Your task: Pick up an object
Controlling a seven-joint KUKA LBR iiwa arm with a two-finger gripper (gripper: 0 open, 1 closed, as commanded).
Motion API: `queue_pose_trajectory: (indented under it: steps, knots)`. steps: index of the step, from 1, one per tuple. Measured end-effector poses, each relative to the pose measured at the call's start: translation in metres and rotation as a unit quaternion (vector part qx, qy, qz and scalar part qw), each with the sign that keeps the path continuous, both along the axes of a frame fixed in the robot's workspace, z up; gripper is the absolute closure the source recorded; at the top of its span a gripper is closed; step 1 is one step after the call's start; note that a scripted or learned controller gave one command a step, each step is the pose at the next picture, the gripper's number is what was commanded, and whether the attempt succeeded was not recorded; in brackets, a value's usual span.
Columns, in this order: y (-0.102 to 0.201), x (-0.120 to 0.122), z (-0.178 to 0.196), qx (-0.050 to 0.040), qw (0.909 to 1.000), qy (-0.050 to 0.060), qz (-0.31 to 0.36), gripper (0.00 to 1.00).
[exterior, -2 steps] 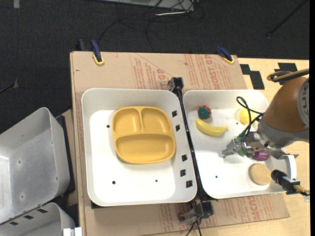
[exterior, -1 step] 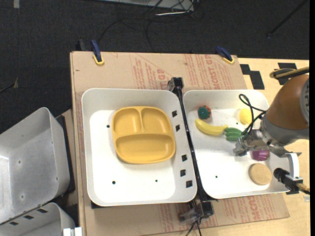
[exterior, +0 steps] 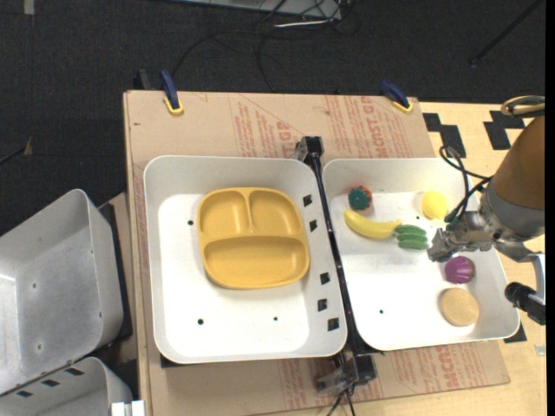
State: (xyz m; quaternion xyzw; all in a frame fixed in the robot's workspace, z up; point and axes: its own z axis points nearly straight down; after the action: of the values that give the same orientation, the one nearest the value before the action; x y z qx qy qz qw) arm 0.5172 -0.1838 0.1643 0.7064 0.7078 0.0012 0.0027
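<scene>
- Two white bins side by side on the bench; left bin [exterior: 165, 258] has a yellow tray [exterior: 253, 237], three compartments, nothing in them.
- Right bin [exterior: 381, 323] has the candidates: banana [exterior: 371, 225], green piece [exterior: 413, 236], yellow ball [exterior: 434, 204], purple piece [exterior: 459, 269], tan disc [exterior: 458, 307], small red-green piece [exterior: 360, 198] near the back.
- Arm [exterior: 525, 180] comes in from the right, over the right bin's right side.
- Gripper [exterior: 451, 239] low in the bin, between green piece and purple piece. Finger opening too blurred and dark to read, cannot tell. Nothing visibly held.
- Key relation: green piece lies just beside the gripper toward the divider, and seems to touch or nearly touch it; purple piece just beside it toward the front edge, slightly right. Yellow ball near, toward the back.
- Green piece long axis runs roughly left-right across the bin, end-on to the gripper. Banana same axis, farther left, its right tip touching or almost touching the green piece.
- Judgement: target unclear, green or purple piece most likely since both sit next to the gripper; tan disc and red-green piece well apart from it.
- Judgement: pick not done, every object rests on the bin floor.
- Risk guess: close neighbours, a grab at the green piece may nudge the banana; purple piece is round and may roll.
</scene>
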Motion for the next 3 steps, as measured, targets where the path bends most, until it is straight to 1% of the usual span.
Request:
queue_pose_trajectory:
  steps: [1,2,3]
  knots:
    - [0.001,-0.003,0.043,0.0001,1.0,0.001,0.0,1.0]
    - [0.007,-0.003,0.105,-0.0001,1.0,0.0,0.001,1.0]
    - [0.062,0.003,0.092,0.0017,1.0,0.003,0.003,1.0]
